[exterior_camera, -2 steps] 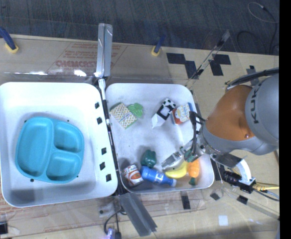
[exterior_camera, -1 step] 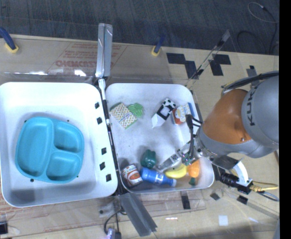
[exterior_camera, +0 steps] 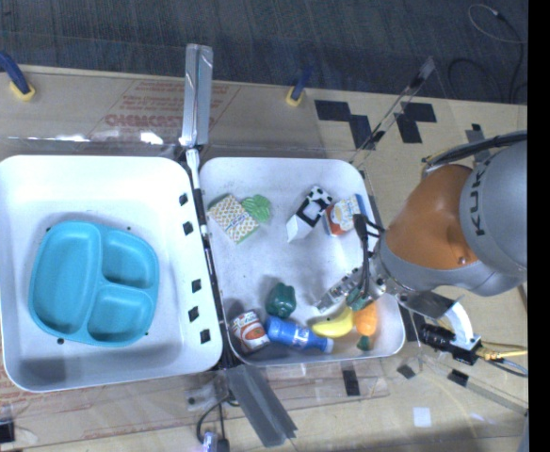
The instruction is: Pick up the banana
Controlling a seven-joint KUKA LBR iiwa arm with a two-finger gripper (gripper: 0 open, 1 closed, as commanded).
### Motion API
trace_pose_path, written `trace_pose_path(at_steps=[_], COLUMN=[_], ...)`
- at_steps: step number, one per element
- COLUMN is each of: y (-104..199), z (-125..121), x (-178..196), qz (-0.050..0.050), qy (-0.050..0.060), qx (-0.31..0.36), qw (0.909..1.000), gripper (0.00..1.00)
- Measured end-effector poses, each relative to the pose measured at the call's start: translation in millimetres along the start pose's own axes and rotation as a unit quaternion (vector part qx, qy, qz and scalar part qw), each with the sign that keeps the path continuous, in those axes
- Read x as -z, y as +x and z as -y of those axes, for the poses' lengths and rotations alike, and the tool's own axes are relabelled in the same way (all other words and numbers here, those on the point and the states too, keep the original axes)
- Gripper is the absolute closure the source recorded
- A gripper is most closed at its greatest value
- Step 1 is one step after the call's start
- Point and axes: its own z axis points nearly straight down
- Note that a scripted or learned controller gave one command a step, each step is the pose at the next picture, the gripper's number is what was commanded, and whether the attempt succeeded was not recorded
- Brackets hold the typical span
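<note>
Starting at the near wall of the right bin [exterior_camera: 284,166], the banana [exterior_camera: 333,325] lies low in the corner, small and yellow. It is packed in tight. A blue bottle [exterior_camera: 299,334] touches its left end, and an orange carrot [exterior_camera: 367,320] sits just beside its right end. A little can [exterior_camera: 249,330] lies past the bottle. My gripper [exterior_camera: 346,296] hangs just above the banana, a bit to the far side of it. I cannot tell if it is open wide or pinched shut, because it is small and shiny and blurry. Nothing shows inside it, so I think the banana is not picked up yet. To do this well, I should come straight down over the middle of the banana. I should turn so I pinch across its thin part, not along its length. I must keep away from the carrot and the bottle, or I may grab them or push the banana off. A dark green toy [exterior_camera: 281,300] sits near on the left. Farther back are a checked box [exterior_camera: 233,218], a black and white thing [exterior_camera: 313,205] and a red and white can [exterior_camera: 343,217], all well apart. The left bin [exterior_camera: 11,252] holds a blue plate [exterior_camera: 91,281].
</note>
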Motion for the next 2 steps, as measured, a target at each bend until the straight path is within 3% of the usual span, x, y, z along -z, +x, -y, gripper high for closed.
trace_pose_path(at_steps=[1,2], y=[0.0,0.1], z=[0.0,-0.7], x=[0.0,8.7], qz=[0.000,0.000], qy=[0.000,0.001], qx=[0.000,0.003], qw=[1.0000,1.0000], gripper=[0.00,1.00])
